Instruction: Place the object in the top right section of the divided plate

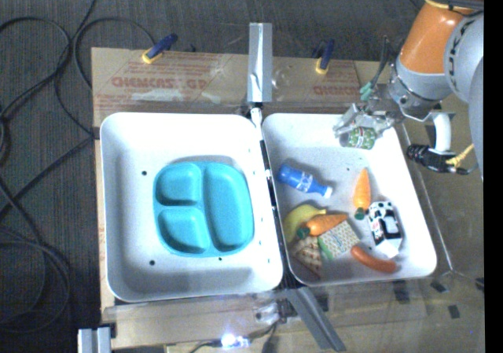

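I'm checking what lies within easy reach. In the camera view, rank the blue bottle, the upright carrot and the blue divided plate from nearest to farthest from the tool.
1. Blue bottle, below-left of the tool, in the right bin.
2. Upright carrot, directly below the tool, only slightly farther.
3. Blue divided plate, far left, in the left bin.

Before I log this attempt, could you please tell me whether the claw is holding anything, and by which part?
It appears so: the claw is on a small green-labelled can above the right bin, gripping its upper end. The hold itself is hard to make out.
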Motion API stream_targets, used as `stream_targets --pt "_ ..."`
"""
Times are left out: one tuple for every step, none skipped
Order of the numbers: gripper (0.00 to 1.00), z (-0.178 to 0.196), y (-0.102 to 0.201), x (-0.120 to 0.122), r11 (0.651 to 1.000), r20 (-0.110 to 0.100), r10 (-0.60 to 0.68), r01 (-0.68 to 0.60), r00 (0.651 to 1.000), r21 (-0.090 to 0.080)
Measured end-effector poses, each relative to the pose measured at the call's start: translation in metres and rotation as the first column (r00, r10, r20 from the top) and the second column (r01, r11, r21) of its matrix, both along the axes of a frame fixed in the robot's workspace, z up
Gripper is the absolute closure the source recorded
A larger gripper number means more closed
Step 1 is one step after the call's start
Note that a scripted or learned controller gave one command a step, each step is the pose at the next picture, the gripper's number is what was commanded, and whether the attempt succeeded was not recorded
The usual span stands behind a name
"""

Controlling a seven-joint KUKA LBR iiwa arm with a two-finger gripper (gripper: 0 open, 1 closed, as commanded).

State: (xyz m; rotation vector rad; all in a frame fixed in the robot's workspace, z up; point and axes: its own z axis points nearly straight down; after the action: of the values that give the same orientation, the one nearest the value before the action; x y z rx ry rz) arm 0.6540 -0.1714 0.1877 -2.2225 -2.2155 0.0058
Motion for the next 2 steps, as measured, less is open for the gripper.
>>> stream_targets --pt "1.0 -0.052 0.072 0.013 0.953 -0.004 -0.304 0.304 0.953 0.0" --pt "1.0 -0.008 0.116 0.014 0.82 0.0 -0.573 0.573 0.82 -0.006"
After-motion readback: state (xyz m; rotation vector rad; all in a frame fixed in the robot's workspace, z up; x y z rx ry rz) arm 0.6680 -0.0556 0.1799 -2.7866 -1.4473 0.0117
